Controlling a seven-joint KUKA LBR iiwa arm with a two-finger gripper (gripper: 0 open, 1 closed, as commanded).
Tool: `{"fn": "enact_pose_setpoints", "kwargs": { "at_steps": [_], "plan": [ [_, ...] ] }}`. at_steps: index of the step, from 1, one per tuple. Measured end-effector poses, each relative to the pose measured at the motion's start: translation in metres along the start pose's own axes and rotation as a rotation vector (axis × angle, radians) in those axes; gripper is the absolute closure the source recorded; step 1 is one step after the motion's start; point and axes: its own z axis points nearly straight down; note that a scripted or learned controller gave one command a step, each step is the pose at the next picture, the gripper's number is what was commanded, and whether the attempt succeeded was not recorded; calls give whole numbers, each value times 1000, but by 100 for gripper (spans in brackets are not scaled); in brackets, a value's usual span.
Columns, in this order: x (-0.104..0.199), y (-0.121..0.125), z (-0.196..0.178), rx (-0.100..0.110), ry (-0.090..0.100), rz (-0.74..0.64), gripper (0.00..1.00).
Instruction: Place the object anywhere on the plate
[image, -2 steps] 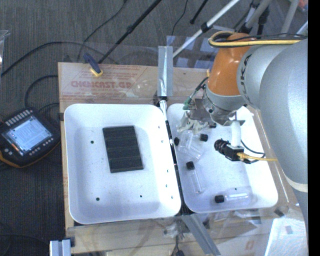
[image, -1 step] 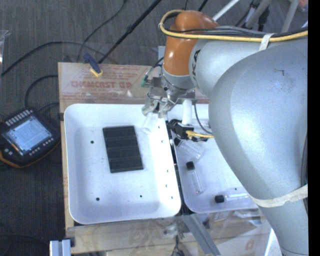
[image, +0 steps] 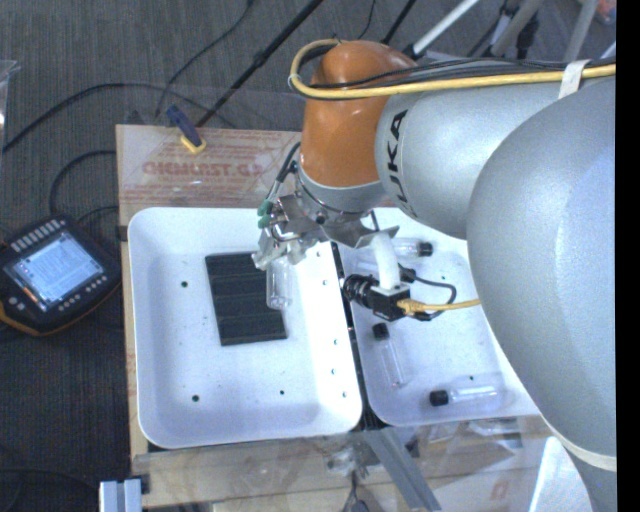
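A dark ribbed rectangular plate (image: 243, 297) lies flat in the left white bin (image: 170, 390). My gripper (image: 273, 250) hangs over the plate's upper right corner, beneath the orange wrist band. A clear plastic vial (image: 277, 287) sticks out below the fingers, pointing down, its lower end over the plate's right edge. The gripper is shut on its upper end. Whether the vial touches the plate is not clear.
The right bin (image: 480, 345) holds several clear vials with black caps, one near its front (image: 465, 394), one in the middle (image: 392, 358) and one at the back (image: 415, 247). A yellow cable (image: 430, 302) hangs from the wrist. The arm's bulk covers the right side.
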Motion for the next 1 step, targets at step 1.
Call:
{"fn": "enact_pose_setpoints", "kwargs": {
  "at_steps": [1],
  "plan": [
    [69, -50, -58, -1, -2, -180, 100]
  ]
}}
